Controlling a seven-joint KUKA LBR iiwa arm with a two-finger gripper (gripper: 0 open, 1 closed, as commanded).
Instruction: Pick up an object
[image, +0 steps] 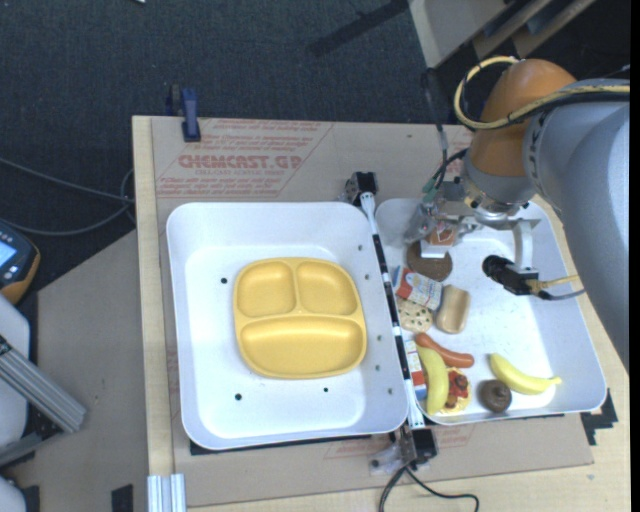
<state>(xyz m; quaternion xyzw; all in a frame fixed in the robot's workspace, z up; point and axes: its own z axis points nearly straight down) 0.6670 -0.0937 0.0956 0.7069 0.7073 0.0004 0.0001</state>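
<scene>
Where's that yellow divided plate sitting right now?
The yellow divided plate lies in the middle of the left white bin, apart from the toy food, which sits in the right bin near the gripper.

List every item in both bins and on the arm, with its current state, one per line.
Yellow divided plate: flat in the left bin, right way up.
Gripper: low over the right bin's far left corner; grip unclear.
Brown round piece: lying below the gripper.
Bread roll: lying in the right bin.
Sausage: lying beside a banana.
Banana: lying apart, near the front.
Kiwi: resting by that banana.
</scene>
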